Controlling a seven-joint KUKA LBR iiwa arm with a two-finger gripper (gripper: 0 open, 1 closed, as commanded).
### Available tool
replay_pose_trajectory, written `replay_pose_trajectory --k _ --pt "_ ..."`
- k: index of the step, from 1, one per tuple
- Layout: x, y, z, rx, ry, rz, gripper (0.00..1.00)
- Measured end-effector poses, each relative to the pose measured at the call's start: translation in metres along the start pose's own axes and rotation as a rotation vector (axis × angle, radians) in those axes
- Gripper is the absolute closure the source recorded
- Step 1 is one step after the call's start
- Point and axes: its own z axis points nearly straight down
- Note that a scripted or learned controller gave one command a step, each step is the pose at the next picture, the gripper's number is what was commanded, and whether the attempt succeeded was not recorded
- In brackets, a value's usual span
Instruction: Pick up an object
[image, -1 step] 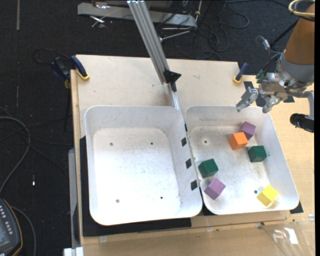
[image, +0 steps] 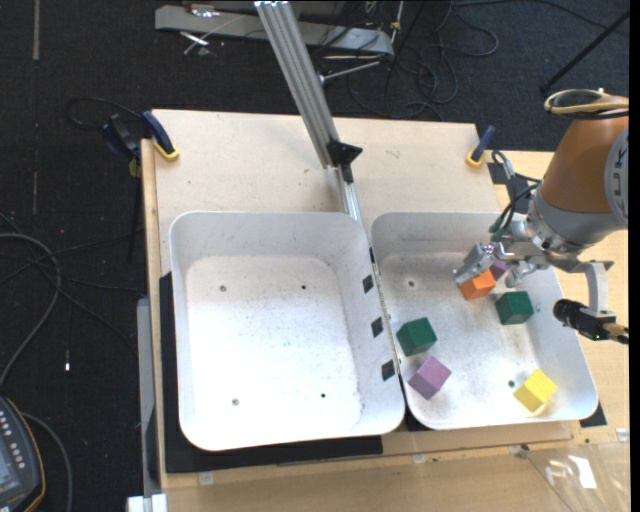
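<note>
My gripper (image: 493, 262) hangs over the upper right part of the right bin (image: 400, 240), reaching in from the right. An orange block (image: 479, 285) lies right at its tip, partly covered by the grey metal of the gripper, and a small purple patch shows just behind it. A dark green cube (image: 515, 307) sits on the bin floor just below and to the right of the gripper. A lighter green cube (image: 416, 334) and a purple cube (image: 430, 376) lie near the bin's left wall. A yellow cube (image: 536, 390) rests in the front right corner.
The left bin (image: 190, 240) stands beside the right one, sharing a raised middle wall (image: 378, 325). A slanted metal pole (image: 305, 85) rises from the bench behind the bins. Clamps sit at the bench's back corners (image: 160, 140).
</note>
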Motion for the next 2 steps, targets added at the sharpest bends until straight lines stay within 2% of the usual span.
replay_pose_trajectory --k 1,2 --pt "-0.028 0.034 0.051 -0.010 -0.003 -0.001 0.00" --pt "-0.049 0.041 -0.022 -0.020 -0.006 -0.001 0.00"
